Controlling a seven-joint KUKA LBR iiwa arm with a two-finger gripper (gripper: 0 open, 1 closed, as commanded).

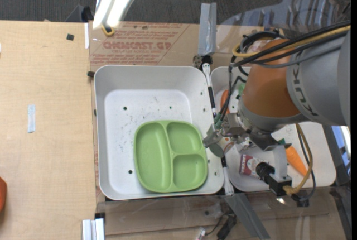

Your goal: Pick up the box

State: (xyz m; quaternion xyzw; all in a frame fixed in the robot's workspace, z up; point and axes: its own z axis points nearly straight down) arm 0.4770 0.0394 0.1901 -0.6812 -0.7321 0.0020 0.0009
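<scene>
The box (247, 164) is small, dark red and white, and lies near the front of the right bin (318, 180), partly under the arm's wrist. My gripper (219, 142) hangs low over the wall between the two bins, just up and left of the box. The orange band and grey body of the arm hide most of the right bin. Nothing shows clearly between the gripper's tips.
A green divided plate (170, 155) lies in the left bin (111, 121), close to the gripper. An orange carrot (296, 162) lies right of the box, and another orange item (224, 97) sits at the right bin's left wall. Cables hang off the wrist.
</scene>
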